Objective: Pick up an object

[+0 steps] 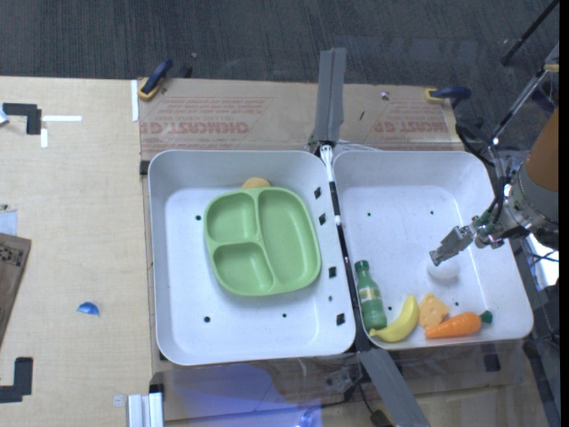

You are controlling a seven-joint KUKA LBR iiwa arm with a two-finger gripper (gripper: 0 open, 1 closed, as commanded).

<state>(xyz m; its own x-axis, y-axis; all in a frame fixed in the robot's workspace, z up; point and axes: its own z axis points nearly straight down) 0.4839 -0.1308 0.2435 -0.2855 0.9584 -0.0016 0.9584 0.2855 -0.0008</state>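
- Gripper [442,254] hangs over the right white bin [400,172]; whether its jaws stand apart or together cannot be told.
- Likeliest target: the orange plastic toy carrot [453,326], lying just below the jaws toward the bin's near wall.
- Its long axis runs roughly left-right, green top to the right, tip to the left.
- Judged light, stiff and smooth, somewhat slippery; grip across the thick middle.
- Yellow toy banana [400,320] and green bottle [369,296] lie further left.
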